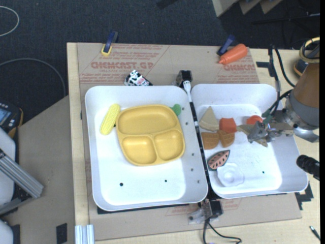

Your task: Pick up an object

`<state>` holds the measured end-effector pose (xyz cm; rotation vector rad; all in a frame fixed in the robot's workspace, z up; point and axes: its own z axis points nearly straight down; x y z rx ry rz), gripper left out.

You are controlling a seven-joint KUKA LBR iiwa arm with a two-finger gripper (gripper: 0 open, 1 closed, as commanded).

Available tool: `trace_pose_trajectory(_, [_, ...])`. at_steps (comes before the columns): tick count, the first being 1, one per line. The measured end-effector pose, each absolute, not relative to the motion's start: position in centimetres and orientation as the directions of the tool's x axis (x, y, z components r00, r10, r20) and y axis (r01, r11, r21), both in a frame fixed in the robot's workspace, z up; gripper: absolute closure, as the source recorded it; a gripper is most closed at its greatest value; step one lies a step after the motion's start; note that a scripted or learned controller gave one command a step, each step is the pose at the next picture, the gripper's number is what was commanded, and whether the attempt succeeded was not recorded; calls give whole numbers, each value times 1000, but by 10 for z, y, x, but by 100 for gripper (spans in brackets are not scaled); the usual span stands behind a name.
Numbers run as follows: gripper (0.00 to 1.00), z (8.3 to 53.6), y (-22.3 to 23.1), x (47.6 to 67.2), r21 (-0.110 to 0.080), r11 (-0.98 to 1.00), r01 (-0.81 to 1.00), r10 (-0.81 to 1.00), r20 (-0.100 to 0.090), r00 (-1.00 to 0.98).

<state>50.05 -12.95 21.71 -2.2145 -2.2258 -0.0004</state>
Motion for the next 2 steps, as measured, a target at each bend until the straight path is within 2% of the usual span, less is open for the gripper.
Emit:
trace_pose_trajectory(1, [100, 211, -79, 520, 2, 7, 1000, 1000, 1, -7])
trace_pose_trajectory(2, [100, 236, -46, 542, 5, 6, 1000, 1000, 0, -6])
